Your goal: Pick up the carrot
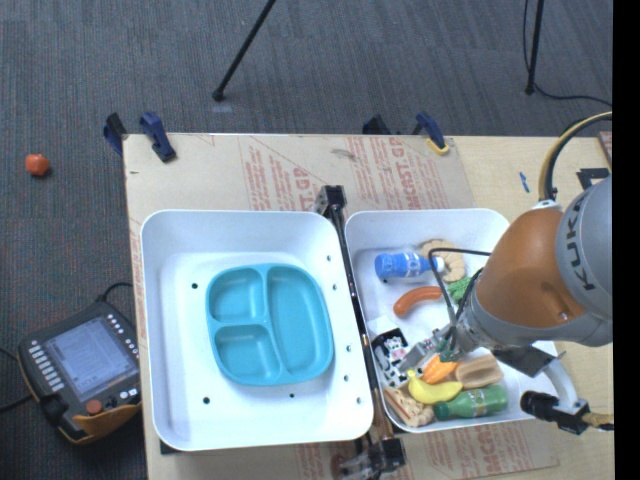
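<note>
The carrot (pixel 439 372) is a small orange piece with a green end. It lies in the right bin (pixel 480 218) near the front, among other toy food. My gripper (pixel 437 348) reaches down from the right, just above the carrot and at its far side. The arm's orange band (pixel 525 273) and grey wrist hide the bin's right part. I cannot see whether the carrot is held.
Crowding the carrot are a yellow banana (pixel 433 392), a bread roll (pixel 479 371), a green bottle (pixel 472 403), a waffle piece (pixel 404 405) and a black-and-white item (pixel 392 354). Farther back lie a sausage (pixel 416 299) and a blue bottle (pixel 402 265). The left bin (pixel 165 268) holds a blue divided plate (pixel 270 324).
</note>
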`<state>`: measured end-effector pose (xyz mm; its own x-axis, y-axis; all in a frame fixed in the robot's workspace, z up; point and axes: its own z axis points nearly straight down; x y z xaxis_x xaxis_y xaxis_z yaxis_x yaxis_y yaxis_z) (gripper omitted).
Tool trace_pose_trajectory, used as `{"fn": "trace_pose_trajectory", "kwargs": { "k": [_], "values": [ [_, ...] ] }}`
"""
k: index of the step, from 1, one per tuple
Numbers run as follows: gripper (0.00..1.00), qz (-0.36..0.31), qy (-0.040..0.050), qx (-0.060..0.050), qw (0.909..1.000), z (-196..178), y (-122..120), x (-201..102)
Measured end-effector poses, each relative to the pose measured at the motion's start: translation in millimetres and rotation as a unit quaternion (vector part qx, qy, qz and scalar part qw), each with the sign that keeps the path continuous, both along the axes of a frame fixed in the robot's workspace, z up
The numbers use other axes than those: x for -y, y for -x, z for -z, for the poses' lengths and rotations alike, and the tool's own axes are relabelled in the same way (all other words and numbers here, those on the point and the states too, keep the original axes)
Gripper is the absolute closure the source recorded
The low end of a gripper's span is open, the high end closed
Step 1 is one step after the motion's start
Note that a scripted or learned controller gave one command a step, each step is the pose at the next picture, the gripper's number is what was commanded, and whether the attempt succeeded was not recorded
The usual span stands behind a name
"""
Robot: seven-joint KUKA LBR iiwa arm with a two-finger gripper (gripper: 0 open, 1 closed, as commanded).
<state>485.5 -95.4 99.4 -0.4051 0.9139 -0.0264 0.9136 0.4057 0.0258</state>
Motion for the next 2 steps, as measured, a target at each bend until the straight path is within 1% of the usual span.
{"fn": "trace_pose_trajectory", "kwargs": {
  "k": [1,2],
  "values": [
    [0.00,-0.017,-0.0011,0.000,0.9999,0.2,-0.7,1.2],
    [0.00,0.033,-0.0021,-0.002,0.9995,0.3,1.4,-1.0]
  ]
}}
